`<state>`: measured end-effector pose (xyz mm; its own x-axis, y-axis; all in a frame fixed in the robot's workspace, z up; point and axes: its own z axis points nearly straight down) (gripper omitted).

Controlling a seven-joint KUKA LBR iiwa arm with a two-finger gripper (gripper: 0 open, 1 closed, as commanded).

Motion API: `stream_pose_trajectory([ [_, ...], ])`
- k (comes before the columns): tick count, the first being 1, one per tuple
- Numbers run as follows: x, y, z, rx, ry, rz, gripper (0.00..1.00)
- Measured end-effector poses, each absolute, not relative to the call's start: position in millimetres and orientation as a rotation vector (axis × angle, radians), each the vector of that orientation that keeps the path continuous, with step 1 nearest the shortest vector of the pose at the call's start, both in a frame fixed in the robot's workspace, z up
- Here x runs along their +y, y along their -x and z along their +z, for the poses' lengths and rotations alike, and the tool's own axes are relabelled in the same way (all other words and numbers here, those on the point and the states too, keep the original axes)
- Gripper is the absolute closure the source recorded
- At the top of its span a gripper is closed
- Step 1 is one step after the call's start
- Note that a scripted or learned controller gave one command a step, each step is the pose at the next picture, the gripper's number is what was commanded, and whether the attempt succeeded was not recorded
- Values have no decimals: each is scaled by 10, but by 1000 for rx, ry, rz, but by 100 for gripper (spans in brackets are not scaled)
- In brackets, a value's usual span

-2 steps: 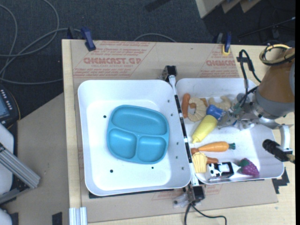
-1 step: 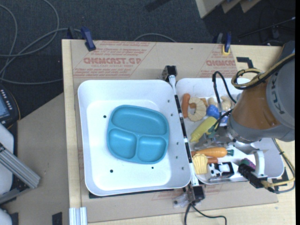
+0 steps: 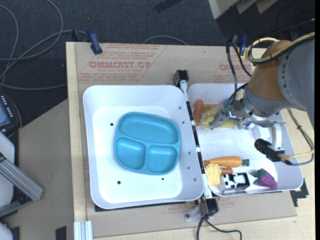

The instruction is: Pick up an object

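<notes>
At the near edge of the right bin (image 3: 295,176), closest to the camera, lay a cluster of toy foods: a yellow corn cob (image 3: 213,173) just beside the divider between the bins, a black-and-white block (image 3: 235,181) next to it, and a bunch of purple grapes (image 3: 265,178) toward the right corner. Just beyond them an orange carrot (image 3: 226,161) lay on its side, its green stub pointing right.

To the left, the left bin (image 3: 95,134) held a blue sectioned plate (image 3: 146,142), resting flat near the bin's middle, well apart from everything in my bin.

Farther back in the right bin, my gripper (image 3: 223,118) was down low near the far left part of the floor, with my grey wrist and orange band rising behind it to the right. It sat right against a yellow object (image 3: 224,121) that I could not identify, and a small orange sausage-shaped piece (image 3: 198,110) lay just left of that, near the divider. I could not tell whether my fingers were apart or together, nor whether anything was caught between them; they were too small and cluttered to read.

Beyond both bins lay the brown board (image 3: 130,64) with red lettering, and a blue clamp (image 3: 93,41) at its far left corner.
</notes>
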<state>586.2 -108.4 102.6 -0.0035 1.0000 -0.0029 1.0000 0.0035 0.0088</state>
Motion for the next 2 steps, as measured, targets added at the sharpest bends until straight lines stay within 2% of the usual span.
stream_pose_trajectory([
  [1,-1174,-6336,870,2266,-2248,-57,0],
  [2,-1167,-6400,957,2228,-2221,-13,100],
])
